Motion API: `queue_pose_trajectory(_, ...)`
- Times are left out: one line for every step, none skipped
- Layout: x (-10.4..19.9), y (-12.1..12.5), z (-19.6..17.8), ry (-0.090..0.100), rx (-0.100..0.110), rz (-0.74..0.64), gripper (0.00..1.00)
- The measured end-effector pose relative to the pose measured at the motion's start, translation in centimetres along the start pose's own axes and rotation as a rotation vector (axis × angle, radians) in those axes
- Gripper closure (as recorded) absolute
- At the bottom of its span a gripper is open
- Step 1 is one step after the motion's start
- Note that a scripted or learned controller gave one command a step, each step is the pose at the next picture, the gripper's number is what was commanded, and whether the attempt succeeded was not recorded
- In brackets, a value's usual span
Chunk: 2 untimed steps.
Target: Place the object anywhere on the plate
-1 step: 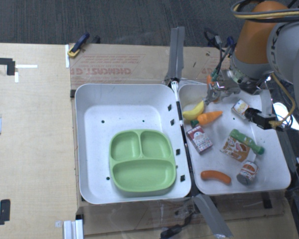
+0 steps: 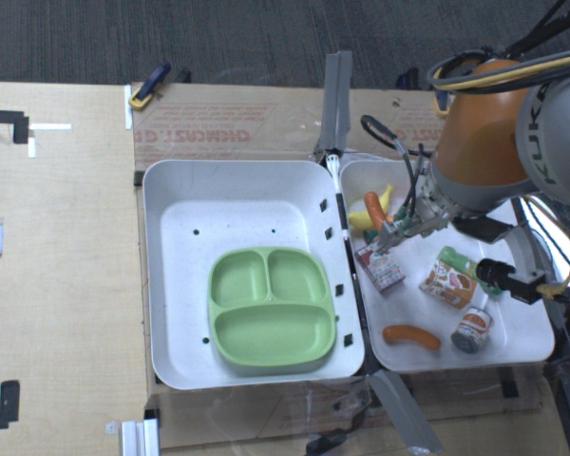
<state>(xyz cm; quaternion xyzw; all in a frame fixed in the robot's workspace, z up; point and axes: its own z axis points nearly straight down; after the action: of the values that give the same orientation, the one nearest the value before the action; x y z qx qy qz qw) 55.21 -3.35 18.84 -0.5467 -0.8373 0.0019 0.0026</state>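
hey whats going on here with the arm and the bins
A KUKA arm reaches in from the right, its gripper low over the right bin, among toy food: a carrot, a banana, a small carton, a sausage and a can. The green divided plate sits in the left bin, with nothing on it yet.

arm (image 2: 541,131): grey w/ orange band | black cables looped on top | dark lettering on grey shell

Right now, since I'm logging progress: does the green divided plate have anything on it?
Empty. All three compartments of the green divided plastic plate show bare green in the camera view.
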Motion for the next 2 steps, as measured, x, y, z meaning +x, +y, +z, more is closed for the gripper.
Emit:
queue_pose_trajectory(-2.6,-3.6,0.0,0.0,0.001,0.345,1.0)
queue_pose_trajectory(5.2,-3.6,0.0,0.0,0.001,0.416,1.0)
